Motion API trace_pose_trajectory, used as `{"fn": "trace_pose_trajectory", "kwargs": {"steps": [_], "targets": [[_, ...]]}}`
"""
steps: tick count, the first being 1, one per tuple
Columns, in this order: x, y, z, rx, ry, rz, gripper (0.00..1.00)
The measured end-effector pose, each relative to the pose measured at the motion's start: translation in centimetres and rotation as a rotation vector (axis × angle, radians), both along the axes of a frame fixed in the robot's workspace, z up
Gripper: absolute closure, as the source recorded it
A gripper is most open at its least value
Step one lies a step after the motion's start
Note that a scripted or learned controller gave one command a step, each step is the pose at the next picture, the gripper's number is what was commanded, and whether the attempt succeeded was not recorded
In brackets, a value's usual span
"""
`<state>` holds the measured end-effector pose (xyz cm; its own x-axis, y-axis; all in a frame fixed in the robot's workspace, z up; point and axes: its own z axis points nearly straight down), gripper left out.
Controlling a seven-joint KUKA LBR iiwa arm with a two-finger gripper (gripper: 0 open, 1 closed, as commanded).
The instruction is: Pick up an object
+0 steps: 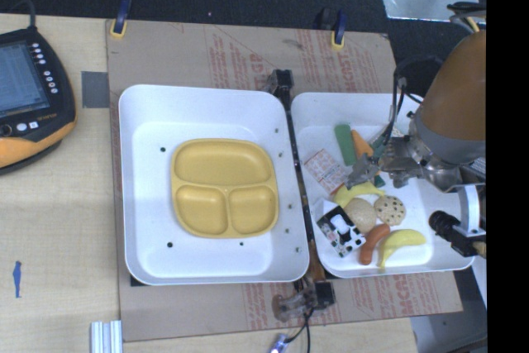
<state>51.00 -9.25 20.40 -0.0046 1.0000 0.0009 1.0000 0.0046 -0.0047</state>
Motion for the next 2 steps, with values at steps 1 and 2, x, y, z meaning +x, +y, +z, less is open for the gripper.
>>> {"fn": "trace_pose_trajectory", "kwargs": {"steps": [1, 2], "targets": [[4.3, -4.5, -2.7, -0.002, -0.001, -0.001, 0.0], [8.5, -4.6, -10.2, -0.003, 0.0, 0.002, 0.0]]}}
